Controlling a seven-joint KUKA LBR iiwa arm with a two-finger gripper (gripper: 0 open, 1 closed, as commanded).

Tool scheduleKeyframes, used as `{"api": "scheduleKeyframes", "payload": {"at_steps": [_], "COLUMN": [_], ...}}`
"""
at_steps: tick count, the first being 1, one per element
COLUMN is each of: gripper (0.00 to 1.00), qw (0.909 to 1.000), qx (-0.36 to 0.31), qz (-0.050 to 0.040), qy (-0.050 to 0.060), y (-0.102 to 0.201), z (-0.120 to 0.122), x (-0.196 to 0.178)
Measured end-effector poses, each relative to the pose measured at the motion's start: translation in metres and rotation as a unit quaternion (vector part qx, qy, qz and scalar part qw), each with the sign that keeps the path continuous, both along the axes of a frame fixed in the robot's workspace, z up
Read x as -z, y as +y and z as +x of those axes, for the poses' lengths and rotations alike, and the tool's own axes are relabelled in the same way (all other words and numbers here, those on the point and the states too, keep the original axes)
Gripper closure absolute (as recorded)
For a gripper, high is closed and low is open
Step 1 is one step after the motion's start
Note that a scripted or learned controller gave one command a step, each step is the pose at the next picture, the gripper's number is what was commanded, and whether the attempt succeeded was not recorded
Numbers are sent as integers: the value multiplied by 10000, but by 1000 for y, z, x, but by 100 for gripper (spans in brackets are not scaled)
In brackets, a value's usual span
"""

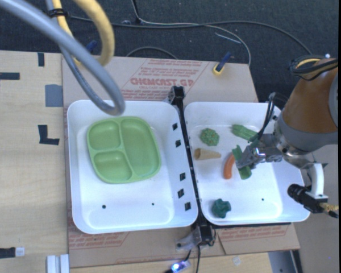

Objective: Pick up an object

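Jaws (245,162) low in right bin (273,209), over green vegetable piece (240,162); open or closed, cannot tell. Orange carrot (229,167) just beside, broccoli (209,136) farther off. Probably light, stiff plastic, slippery; best pinched across narrow middle, away from carrot.

A grey arm (307,112) with an orange band ends in a dark metal claw (249,159) over the right of two white bins (273,206). Touching the claw's tip lies a dark green vegetable piece (240,162), with an orange-red carrot (229,166) just left of it. Farther left sit a green broccoli floret (209,136) and a tan piece (206,153); a darker green floret (220,207) lies below. The left bin (79,152) holds a light green divided plate (123,149).
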State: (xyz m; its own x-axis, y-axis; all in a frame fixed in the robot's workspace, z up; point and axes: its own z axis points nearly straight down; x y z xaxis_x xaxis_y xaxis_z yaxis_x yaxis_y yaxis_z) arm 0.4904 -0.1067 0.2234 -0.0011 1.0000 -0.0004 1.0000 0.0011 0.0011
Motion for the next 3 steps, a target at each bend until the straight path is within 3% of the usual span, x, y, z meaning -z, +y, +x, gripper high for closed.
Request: {"api": "scheduleKeyframes", "payload": {"at_steps": [3], "gripper": [100], "qw": [10000], "qx": [-27], "qz": [9], "qy": [18], "y": [159], "z": [20], "x": [3]}}
